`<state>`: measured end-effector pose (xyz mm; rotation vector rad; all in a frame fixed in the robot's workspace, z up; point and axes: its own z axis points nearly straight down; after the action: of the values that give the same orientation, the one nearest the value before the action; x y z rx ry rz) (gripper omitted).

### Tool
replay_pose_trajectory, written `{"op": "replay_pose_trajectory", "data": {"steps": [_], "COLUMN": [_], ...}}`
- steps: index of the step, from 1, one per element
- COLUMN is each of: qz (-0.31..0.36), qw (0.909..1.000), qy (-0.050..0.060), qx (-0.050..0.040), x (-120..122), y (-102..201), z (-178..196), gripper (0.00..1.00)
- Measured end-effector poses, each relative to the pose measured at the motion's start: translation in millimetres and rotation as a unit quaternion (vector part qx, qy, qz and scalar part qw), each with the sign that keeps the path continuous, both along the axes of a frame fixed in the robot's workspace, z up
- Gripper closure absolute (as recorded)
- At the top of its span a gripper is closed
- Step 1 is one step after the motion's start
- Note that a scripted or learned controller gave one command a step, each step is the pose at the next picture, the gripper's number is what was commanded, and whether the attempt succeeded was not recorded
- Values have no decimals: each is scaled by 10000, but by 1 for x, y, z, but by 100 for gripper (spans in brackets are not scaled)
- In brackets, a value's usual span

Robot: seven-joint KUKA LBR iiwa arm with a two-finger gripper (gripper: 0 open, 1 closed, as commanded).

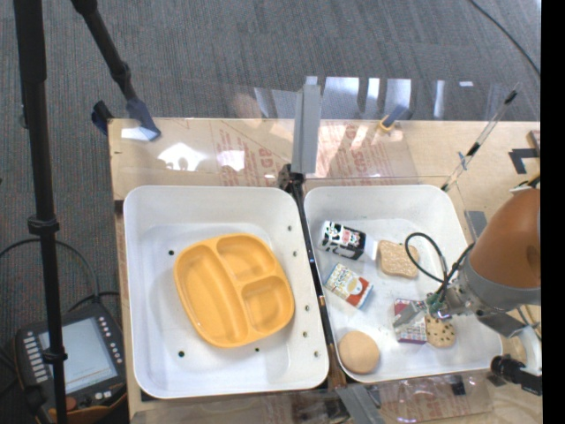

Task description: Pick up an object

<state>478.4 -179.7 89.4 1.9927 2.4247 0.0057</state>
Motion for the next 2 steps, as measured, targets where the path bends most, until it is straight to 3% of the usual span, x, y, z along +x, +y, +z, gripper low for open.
{"op": "replay_pose_trajectory", "data": {"steps": [1, 2], "qz": [-25, 154], "qw": [10000, 9999], "qy": [19, 31], "qx": [8, -3], "x": [-1, 1], "y": [-1, 28], "z": [8, 116], "gripper": [100, 100]}}
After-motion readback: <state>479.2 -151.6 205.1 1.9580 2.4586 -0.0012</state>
